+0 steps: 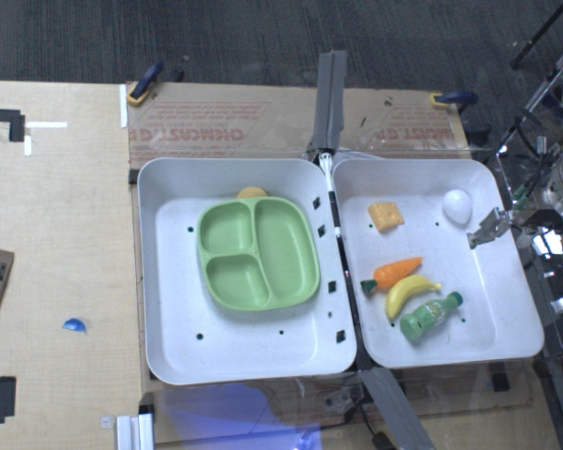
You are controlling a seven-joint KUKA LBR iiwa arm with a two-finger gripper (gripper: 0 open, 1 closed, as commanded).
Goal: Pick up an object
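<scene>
A banana (light, stiff toy, likely best pinched across its middle) lies in the right bin; whether the hand is apart or together is unclear.

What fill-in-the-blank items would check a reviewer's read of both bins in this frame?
1. The green divided plate lies in the ____ bin.
2. The plate has ____ compartments.
3. The banana lies between the carrot and the green ____.
4. The gripper is over the ____ bin.

Missing words: left; three; bottle; right
</scene>
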